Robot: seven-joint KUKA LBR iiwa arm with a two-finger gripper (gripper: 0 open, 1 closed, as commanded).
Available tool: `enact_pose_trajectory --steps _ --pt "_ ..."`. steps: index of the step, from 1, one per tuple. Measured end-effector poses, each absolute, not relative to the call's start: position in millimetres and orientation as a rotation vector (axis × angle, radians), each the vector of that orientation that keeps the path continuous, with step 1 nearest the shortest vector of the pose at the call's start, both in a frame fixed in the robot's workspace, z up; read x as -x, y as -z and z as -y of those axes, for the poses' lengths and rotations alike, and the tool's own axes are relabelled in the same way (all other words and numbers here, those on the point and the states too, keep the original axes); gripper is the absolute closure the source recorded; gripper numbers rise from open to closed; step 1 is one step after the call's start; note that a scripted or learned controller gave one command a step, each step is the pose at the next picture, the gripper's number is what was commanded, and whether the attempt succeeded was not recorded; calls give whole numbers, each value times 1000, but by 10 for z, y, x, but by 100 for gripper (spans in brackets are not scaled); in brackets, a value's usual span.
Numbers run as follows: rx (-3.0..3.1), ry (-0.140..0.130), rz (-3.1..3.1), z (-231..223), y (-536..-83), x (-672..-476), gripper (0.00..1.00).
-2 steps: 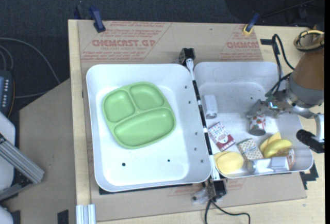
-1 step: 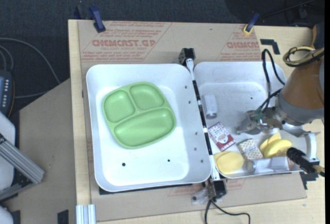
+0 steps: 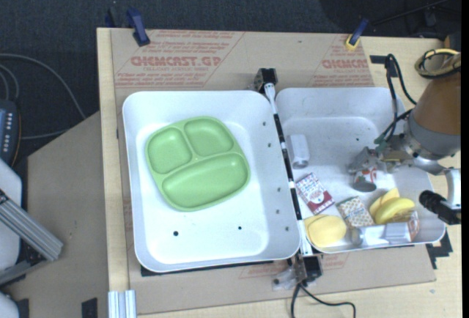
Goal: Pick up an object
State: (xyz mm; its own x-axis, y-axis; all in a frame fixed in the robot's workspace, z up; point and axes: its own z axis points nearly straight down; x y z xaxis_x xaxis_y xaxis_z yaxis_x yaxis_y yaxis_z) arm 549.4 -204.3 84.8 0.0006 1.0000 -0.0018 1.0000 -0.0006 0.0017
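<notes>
Hand [image 3: 364, 171] low in right bin [image 3: 330, 100]

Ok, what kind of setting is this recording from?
Most likely a robotics lab bench for pick-and-place trials: two white bins clamped to a board with blue clips, a green divided plate, small mixed items, and loose cables over carpet.

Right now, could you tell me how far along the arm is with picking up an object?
Done: the arm has reached into the right bin, and its gripper sits low among the items there, near a small red-and-white object. In hand: nothing visibly lifted; whether the gripper has closed on anything cannot be told. Left: securing an item and raising it. The banana, the red-and-white packet and the yellow round item lie in the bin.
</notes>
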Motion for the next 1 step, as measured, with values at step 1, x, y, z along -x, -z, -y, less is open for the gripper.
enact_pose_trajectory --steps 1 --pt "-2223 0 -2223 1712 -843 -5105 0"
